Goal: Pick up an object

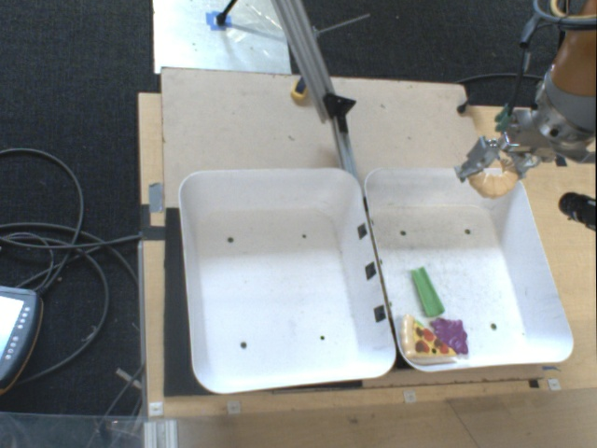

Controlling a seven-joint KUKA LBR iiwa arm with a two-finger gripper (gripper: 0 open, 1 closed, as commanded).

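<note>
My gripper [494, 163] hangs over the far right corner of the right bin [532, 250]. Between its fingers sits a tan, rounded, bun-like object [493, 185], its top hidden by the gripper, which is shut on it. The object shows against the bin's far rim. Lower in the same bin lie a green block [427, 291], a pizza-slice toy [423, 338] and a purple grape cluster [451, 332], all near the front edge and well away from the gripper.
The left bin [201, 250] adjoins the right one along a divider with black clips [370, 271]. A slanted metal pole [308, 45] crosses the far bench. Cables and a pendant [14, 329] lie on the floor at the left.
</note>
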